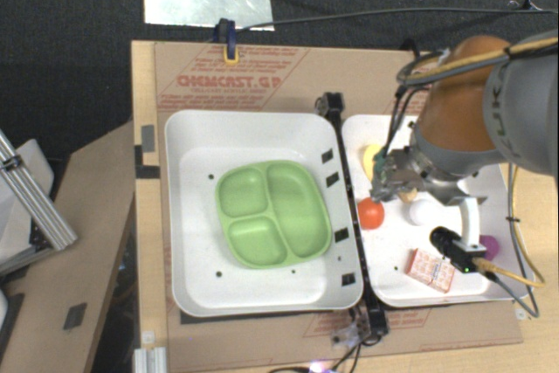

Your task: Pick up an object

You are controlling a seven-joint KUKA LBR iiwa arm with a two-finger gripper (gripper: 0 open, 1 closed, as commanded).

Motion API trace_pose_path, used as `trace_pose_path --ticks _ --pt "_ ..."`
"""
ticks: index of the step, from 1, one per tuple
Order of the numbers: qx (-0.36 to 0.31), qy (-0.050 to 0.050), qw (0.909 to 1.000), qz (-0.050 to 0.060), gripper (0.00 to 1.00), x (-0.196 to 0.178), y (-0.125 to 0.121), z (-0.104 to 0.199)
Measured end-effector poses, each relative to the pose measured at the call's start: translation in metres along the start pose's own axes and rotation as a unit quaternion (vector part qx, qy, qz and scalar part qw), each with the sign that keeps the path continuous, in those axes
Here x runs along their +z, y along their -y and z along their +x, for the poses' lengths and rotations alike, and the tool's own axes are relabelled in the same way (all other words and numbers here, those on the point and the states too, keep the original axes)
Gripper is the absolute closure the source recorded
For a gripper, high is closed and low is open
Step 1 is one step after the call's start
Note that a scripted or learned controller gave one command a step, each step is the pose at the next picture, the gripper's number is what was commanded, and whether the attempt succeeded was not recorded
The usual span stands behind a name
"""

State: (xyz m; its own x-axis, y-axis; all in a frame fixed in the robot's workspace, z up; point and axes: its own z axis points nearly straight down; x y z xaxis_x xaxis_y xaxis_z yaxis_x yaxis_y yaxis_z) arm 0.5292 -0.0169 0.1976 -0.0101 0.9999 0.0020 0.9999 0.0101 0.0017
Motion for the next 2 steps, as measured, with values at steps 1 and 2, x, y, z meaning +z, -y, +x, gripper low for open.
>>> trace_pose_path --ticks 1,2 --pt "0.000 0.000 1.0000 0.000 1.00 -0.015 -0.012 0.056" --pt "0.000 0.000 1.0000 0.000 1.00 -0.011 -0.008 0.106"
